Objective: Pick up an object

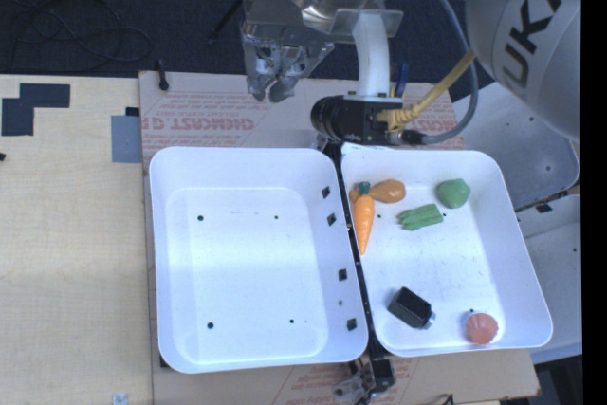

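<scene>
Objects sit in the right bin (517, 232), 6 of them: an orange carrot (363, 218) against its left wall, an orange-brown piece (388, 192) touching the carrot's top, a green pod (419, 218) just beside, a round green piece (453, 193) near the far right corner. Down at the near edge, a black block (411, 307) and a pinkish ball (481, 328). The left bin (161, 261) lies alongside. The gripper (275, 90) hangs over the cardboard (204, 119) beyond the left bin's far edge, jaws pinched together, nothing between them.
</scene>
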Controlling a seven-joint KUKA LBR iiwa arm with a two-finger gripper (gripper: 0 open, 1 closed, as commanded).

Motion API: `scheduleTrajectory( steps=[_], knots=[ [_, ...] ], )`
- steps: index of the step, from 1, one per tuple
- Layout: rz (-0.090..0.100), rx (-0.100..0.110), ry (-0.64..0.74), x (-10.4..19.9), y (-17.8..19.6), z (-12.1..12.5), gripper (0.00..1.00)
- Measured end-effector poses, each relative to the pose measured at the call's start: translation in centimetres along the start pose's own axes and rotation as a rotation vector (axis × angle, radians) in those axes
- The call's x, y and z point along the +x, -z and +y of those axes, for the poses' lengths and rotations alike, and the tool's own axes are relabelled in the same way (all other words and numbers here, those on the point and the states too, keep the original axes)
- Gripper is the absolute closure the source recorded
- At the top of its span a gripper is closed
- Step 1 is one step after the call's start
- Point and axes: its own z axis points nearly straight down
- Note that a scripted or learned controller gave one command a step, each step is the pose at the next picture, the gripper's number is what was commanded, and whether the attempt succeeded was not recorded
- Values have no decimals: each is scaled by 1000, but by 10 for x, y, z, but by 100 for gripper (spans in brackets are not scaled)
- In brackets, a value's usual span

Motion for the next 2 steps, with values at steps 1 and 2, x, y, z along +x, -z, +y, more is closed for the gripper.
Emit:
scheduleTrajectory(
  steps=[1,2],
  knots=[
    [-3,10,2,-1,-3,-70,100],
    [-6,8,-5,-1,-6,9,100]
  ],
)
